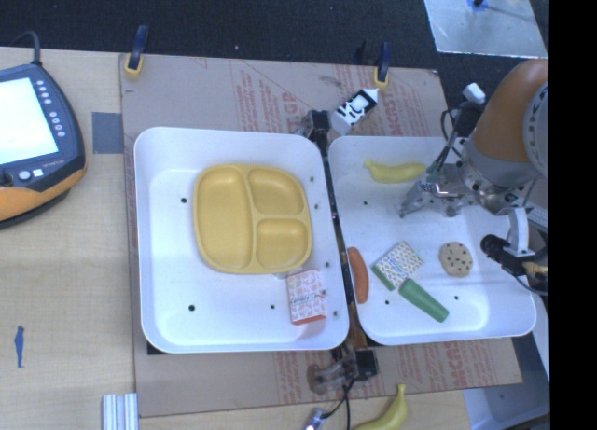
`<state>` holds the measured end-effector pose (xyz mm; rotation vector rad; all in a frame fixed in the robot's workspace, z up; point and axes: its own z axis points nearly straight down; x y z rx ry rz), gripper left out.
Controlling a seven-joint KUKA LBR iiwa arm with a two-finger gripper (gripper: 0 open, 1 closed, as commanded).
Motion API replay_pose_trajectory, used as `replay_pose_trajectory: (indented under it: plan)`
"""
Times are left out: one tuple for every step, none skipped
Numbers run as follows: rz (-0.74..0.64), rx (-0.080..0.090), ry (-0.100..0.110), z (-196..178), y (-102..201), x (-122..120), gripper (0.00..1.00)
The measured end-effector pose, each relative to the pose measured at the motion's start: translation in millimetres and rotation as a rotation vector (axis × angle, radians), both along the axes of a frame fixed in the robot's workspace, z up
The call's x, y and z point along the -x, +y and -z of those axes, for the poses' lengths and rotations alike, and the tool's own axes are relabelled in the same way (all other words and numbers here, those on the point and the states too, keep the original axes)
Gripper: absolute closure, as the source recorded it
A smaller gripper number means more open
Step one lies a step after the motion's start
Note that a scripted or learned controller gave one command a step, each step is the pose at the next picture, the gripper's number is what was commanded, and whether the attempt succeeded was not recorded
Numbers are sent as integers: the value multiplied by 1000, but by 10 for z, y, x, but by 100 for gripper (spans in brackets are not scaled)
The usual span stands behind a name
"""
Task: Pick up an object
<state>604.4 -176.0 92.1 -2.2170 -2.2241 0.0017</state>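
End effector [431, 197] is hovering over the upper part of the right bin [504, 325], just below a yellow banana [395, 171]; whether it is open or closed cannot be told from this angle, and nothing is visibly held. Lying lower in that bin are a round cookie [455, 257], a checkered packet [398, 263], a green cucumber-like piece [423, 299] and a hot dog [357, 274] at the left wall. Sitting in the left bin [159, 232] are a yellow divided plate [252, 217] and a small carton [306, 296].
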Motion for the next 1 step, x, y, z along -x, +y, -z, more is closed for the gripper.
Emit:
replay_pose_trajectory:
  plan:
    - [-3, 0, 3, -102, 612, 540, 0]
